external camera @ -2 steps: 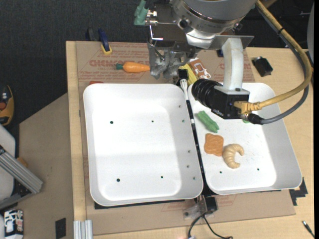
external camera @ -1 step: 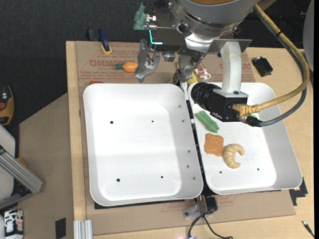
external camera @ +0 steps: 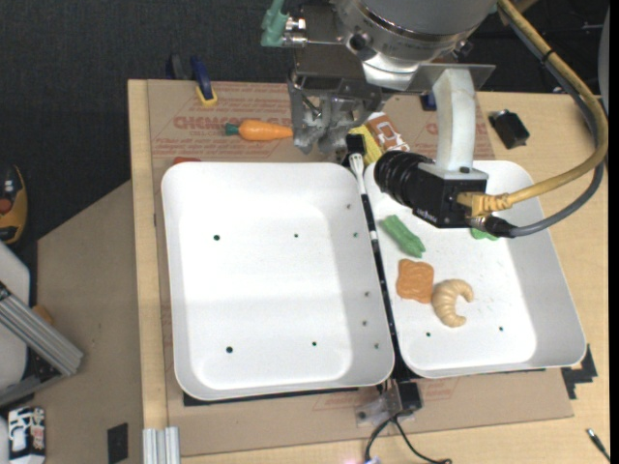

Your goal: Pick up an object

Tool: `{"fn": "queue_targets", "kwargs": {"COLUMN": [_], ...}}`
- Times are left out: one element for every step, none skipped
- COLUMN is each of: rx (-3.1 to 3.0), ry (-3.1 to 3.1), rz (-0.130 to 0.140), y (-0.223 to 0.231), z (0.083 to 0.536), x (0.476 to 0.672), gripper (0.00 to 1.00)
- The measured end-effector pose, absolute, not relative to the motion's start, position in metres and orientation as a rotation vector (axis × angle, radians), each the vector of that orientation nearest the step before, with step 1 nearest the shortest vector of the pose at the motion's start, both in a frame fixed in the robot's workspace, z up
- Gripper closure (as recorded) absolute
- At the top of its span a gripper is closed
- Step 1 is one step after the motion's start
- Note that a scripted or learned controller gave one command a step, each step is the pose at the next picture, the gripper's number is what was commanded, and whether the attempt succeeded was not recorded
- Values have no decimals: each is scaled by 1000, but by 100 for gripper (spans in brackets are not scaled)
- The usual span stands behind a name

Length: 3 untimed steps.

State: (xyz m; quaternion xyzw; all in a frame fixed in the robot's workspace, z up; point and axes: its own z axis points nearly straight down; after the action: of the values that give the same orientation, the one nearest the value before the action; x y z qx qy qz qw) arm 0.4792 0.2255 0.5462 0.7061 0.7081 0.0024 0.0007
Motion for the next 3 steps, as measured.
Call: {"fn": "queue_targets", "kwargs": {"rx": [2218,2215,2216], "ry": [2224,2224,2224], "rz": [5,12,9], "y": [225,226,226], "z": [546,557,556], "x": [479,480,480], "gripper": [0,100,0]}}
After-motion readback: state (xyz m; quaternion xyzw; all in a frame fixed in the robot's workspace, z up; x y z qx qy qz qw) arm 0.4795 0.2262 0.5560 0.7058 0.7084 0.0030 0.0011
